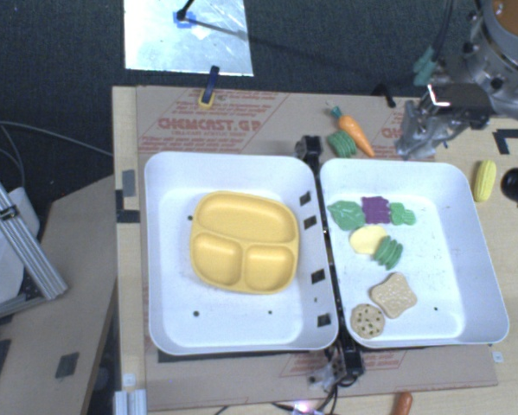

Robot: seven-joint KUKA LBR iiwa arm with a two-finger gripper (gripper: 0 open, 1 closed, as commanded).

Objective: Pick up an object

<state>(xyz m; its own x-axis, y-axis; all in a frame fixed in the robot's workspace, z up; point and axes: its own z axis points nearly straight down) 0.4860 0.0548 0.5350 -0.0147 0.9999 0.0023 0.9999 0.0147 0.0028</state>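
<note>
The right bin (466, 258) holds several toy foods: a green leaf (345, 213), a purple piece (375, 207), a small green piece (403, 214), a pale yellow piece (367, 238), a green ridged piece (388, 252), a toast slice (393, 295) and a round cookie (367, 321). My gripper (418, 137) hangs above the bench just behind the right bin's back edge, with nothing visible in it. The arm's grey body and orange band (511, 7) fill the top right corner.
The left bin (168, 258) carries a yellow three-compartment plate (244, 241). Behind the bins lie a toy carrot (354, 130) with a green piece (342, 144), and a yellow corn piece (484, 180) sits at the right. A shiny square sheet (188, 24) lies at the back.
</note>
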